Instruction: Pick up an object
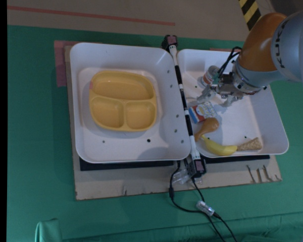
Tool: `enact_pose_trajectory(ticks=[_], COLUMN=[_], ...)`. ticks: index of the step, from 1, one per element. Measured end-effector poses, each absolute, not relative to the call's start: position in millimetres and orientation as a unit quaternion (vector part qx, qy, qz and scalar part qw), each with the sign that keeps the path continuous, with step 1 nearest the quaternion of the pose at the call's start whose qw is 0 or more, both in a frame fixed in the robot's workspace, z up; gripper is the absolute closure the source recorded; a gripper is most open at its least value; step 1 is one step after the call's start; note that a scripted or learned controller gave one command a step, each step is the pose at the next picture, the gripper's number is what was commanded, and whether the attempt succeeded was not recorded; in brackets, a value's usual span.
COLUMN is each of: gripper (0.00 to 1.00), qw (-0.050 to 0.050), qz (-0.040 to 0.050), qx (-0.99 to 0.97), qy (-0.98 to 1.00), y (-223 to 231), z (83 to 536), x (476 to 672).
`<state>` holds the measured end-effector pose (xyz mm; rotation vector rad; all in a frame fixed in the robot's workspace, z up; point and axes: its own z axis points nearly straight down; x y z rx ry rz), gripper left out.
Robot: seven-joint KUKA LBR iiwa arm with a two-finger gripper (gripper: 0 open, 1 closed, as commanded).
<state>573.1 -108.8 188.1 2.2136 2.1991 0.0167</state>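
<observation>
My gripper hangs over the upper middle of the right bin, its fingers spread open with nothing between them. Just below it lies a small white packet with red and blue print. A small round can lies just above and left of the gripper, partly hidden by the wrist. An orange pear-shaped piece lies below the packet. Along the bin's front edge rest a yellow banana and a tan wedge of bread.
The left bin holds a yellow divided plate. A black hinge strip runs between the bins. Cables trail over the green mat in front. The grey and orange arm covers the right bin's far corner.
</observation>
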Motion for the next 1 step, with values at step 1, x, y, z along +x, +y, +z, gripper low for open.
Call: enact_pose_trajectory(ticks=[1], gripper=[0.0], qw=[0.011], qz=[0.0054], qx=[0.709], qy=[0.705], y=[-108.8], z=[188.1], x=[573.1])
